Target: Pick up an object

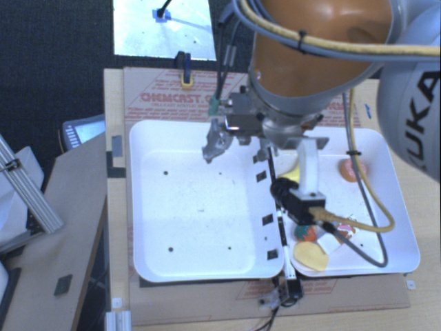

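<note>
My gripper (213, 147) hangs over the far right corner of the left bin (193, 205), below the big orange wrist band. Whether anything sits in it is not visible. The right bin (396, 250) holds the loose objects. A flat yellow piece (311, 256) lies at its near left corner. A small red and green item (306, 233) and a white scrap (331, 244) lie just behind it. A pink-orange object (350, 170) rests toward the far right, and another yellow object (290, 173) peeks out beside the arm's white bracket.
A black block on a white bracket (303, 197) and a looping yellow cable (375, 221) hang from the arm over the right bin. Both bins rest on a cardboard sheet (165, 98) with a yellow clamp (186, 80) at its far edge. A shiny metal plate (162, 19) lies beyond.
</note>
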You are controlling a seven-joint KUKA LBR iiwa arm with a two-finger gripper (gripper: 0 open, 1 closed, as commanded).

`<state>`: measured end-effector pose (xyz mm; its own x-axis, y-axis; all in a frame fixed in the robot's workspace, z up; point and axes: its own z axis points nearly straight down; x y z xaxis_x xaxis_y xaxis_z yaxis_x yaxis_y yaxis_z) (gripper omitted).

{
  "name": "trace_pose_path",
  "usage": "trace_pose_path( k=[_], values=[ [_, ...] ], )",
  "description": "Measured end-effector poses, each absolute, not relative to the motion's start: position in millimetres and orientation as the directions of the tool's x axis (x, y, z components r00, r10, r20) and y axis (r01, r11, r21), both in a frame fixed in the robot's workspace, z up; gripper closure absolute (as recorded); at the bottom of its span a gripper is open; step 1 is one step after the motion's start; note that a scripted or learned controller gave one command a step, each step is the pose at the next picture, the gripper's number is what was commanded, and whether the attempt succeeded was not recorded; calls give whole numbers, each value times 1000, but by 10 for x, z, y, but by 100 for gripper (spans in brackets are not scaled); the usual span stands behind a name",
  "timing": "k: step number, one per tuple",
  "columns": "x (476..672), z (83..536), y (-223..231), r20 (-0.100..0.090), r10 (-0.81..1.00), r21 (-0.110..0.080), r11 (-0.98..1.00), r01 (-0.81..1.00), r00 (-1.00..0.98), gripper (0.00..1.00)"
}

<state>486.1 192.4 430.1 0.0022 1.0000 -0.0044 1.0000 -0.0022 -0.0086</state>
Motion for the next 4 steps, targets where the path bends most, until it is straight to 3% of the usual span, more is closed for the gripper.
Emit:
trace_pose_path(
  k=[1, 3, 4],
  values=[
    [4868, 5418, 1631, 5, 1000, 14, -2, 1000, 2, 0],
    [4862, 5350, 2358, 2, 1000, 2, 6, 1000, -6, 0],
    [4863, 4485, 1974, -3, 1000, -6, -3, 1000, 2, 0]
  ],
)
